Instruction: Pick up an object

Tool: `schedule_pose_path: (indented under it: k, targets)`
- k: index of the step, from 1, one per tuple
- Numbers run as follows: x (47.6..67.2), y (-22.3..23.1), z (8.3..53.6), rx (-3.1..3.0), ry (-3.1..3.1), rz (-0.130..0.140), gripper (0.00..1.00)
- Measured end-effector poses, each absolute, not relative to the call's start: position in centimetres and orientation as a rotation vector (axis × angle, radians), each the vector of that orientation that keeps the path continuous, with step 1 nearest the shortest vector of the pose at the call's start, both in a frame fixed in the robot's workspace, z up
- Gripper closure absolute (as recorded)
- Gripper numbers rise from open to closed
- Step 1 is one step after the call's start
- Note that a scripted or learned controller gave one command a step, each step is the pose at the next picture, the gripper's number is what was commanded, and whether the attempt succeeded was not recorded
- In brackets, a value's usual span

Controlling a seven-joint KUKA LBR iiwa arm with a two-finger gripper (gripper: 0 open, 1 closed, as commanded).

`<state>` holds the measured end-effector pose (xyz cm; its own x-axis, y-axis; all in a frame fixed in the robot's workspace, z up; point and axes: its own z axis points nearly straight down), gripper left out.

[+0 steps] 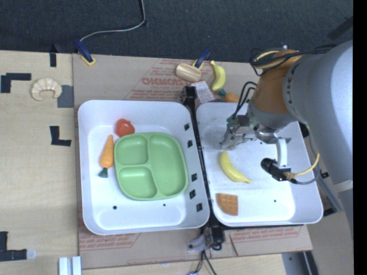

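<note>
My gripper [232, 138] hangs low over the upper left part of the right bin [275, 202], with the grey arm and its orange band reaching in from the right. A yellow banana [233, 168] lies on the bin floor just below the gripper, apart from it. Nearer the front edge of the same bin lies a brown waffle [227, 204]. Nothing shows held at the gripper.
The left bin [143, 213] holds a green divided plate [151, 165], a red tomato [124, 127] and an orange carrot [107, 151]. Behind the bins lie a bread roll [188, 71], a second banana [217, 76] and a small packet [202, 90]. A croissant [46, 88] sits far left.
</note>
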<state>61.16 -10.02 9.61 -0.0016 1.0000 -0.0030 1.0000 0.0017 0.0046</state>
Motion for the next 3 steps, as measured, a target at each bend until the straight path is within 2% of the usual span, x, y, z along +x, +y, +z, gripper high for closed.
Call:
schedule_pose_path:
  k: [1,2,3]
  targets:
    - [61.1,-10.0,9.6,2.216,2.220,0.001,0.00]
    - [58.6,-9.7,8.7,2.216,2.219,0.003,0.00]
    - [58.6,-9.7,9.6,2.216,2.218,0.003,1.00]
